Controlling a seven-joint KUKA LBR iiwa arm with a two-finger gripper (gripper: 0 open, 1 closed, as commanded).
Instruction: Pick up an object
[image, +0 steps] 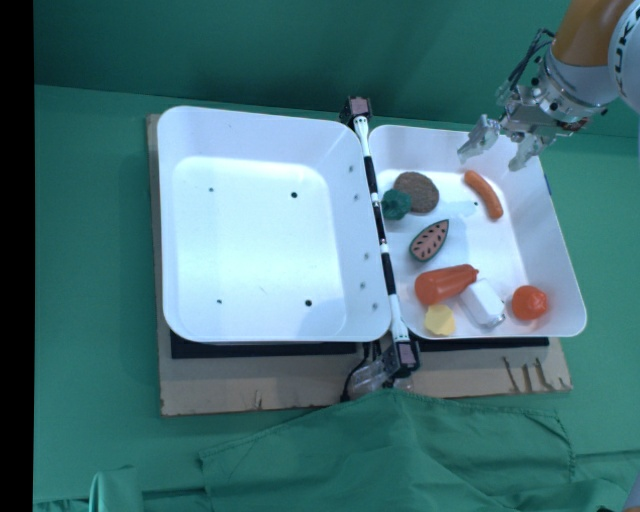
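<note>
A: Over the right bin's (560, 262) far edge, gripper (503, 146) hangs with fingers spread apart, nothing between them. Agree?

B: Yes, spread and bare. Orange band on the arm (590, 45) at top right. Contents?

A: All in the right bin. Orange sausage (484, 194) nearest the gripper, just below it, apart from the fingers. Brown round patty (416, 191) near the divider, dark green lump (396, 204) touching its lower left edge.

B: Watermelon slice (429, 240) mid-bin, tilted. Below it a red-orange carrot-like piece (445, 284), lying sideways.

A: White block (482, 303) touching the carrot's right end. Yellow chunk (439, 320) at the near edge, just beside the block. Red-orange ball (529, 302) near the right wall.

B: Left bin (190, 140) just shows small dark holes in its floor. Both bins sit on cardboard (250, 395) over the green worktop (90, 250). Rumpled green cloth (400, 455) at the bottom.
</note>
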